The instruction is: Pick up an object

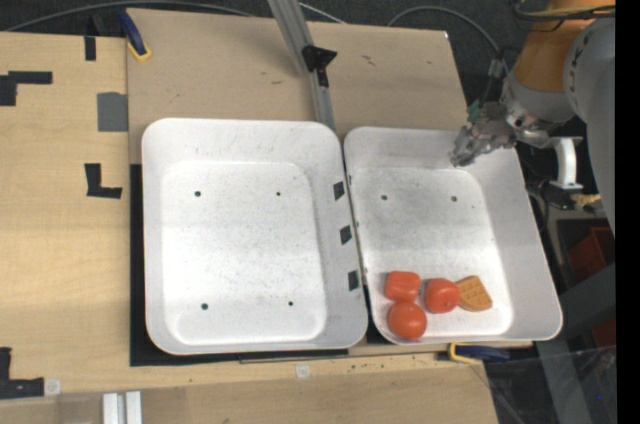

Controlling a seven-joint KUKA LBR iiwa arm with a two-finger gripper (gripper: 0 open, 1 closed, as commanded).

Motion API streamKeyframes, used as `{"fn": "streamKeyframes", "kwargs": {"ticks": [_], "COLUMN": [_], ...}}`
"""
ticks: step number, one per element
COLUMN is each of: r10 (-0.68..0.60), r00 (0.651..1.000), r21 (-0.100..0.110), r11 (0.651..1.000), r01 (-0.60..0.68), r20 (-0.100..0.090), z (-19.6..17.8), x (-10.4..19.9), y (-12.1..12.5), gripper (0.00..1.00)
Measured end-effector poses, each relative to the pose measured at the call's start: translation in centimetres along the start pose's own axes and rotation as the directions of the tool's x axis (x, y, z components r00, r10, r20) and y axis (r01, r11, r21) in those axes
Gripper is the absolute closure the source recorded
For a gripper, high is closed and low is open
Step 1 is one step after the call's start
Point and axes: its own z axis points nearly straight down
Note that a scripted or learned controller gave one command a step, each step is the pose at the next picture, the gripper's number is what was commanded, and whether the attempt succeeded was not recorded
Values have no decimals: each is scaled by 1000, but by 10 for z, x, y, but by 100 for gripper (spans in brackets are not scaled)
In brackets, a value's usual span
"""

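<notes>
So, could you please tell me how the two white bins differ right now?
The right bin holds three red pieces and an orange-tan piece along its near edge; the left bin shows bare floor. The pincer sits at the right bin's far edge, away from the left bin. Both are shallow, white and speckled.

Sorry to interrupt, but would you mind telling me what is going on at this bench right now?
A grey robot arm reaches in from the right, with its gripper over the far edge of the right bin. Its job is to pick something up. Three red pieces and an orange one lie clustered at that bin's near end, well away from the gripper. The left bin sits alongside.
</notes>
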Motion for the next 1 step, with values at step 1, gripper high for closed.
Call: {"fn": "streamKeyframes", "kwargs": {"ticks": [1], "r10": [2], "r00": [1000], "r21": [-9], "r11": [1000], "r01": [-2], "r20": [0], "z": [-60], "x": [-1], "y": [9], "gripper": [100]}}
